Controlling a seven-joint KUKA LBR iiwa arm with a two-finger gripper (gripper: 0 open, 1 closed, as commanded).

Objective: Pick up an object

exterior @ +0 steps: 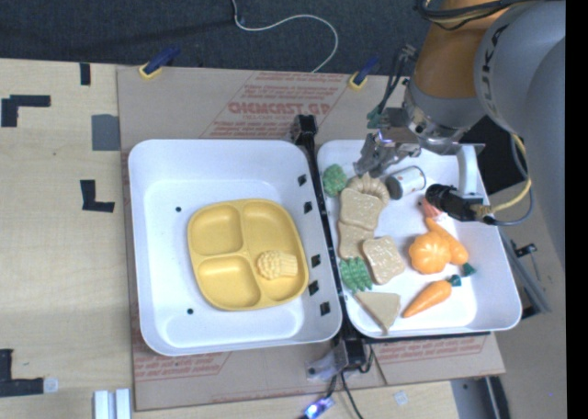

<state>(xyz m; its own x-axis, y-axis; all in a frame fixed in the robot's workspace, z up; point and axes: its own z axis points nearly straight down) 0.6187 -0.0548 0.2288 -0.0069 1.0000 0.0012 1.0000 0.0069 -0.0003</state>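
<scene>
Gripper (375, 162): positioned over the far left part of the right bin (482, 287), close to the wall it shares with the left bin (156, 224). My wrist comes in from the right, across the bin's far edge. From this slanted view I cannot tell how far the gripper is open, nor whether it has hold of anything.

Candidate objects, right bin, listed far to near along the left wall:
- green leafy piece (333, 178), just left of my gripper.
- top toast slice (360, 212), just on the near side of my gripper; its far edge is partly hidden under it.
- second toast slice (350, 241), touching the first one's near edge.
- third toast slice (383, 259), tilted, just right of the second.
- second green piece (355, 272), against the wall, touching the third slice.
- pale wedge (379, 307), at the near edge.

Right half of the same bin: orange squash (434, 252), just beside the third slice. A carrot (425, 299) lies at a slant on its near side, pointed end toward the wedge, green top toward the right wall.

Left bin: yellow divided plate (220, 235), with a corn cob (278, 266) in its near right compartment. Both are well apart from my gripper.
</scene>
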